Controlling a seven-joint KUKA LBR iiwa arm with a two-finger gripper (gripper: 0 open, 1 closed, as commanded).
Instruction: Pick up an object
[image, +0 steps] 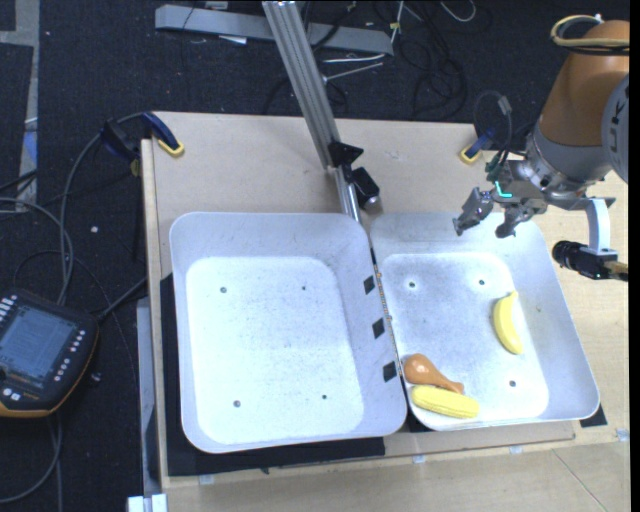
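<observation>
Nearest the camera, at the front edge of the right bin (560, 300), a yellow corn-like piece (445, 403) lies on the rim beside an orange drumstick-shaped toy (432, 371), the two touching or nearly so. Farther back hangs the pincer (493, 216), above the rear edge of that same bin, toward the desk's back right corner; its two dark fingers are spread apart with nothing between them. From it the wrist rises to the right into the grey arm with its orange band (585, 75), which enters from the right side. A banana (507, 323) lies in the right half of the right bin, well apart from the pincer and closer to the bin's right wall than to its middle, pointing roughly front to back. The left bin (200, 250) sits just beside the right one, their inner rims overlapping along the middle of the desk (250, 160), where small black tabs show at the seam. A slanted metal rail (312, 85) runs from the back down to the bins' rear junction. Yellow clamps (170, 147) sit at the desk's back corners. Off the desk's left edge, on the dark floor, lies a handheld control pendant (35, 350) with cables trailing around it.
</observation>
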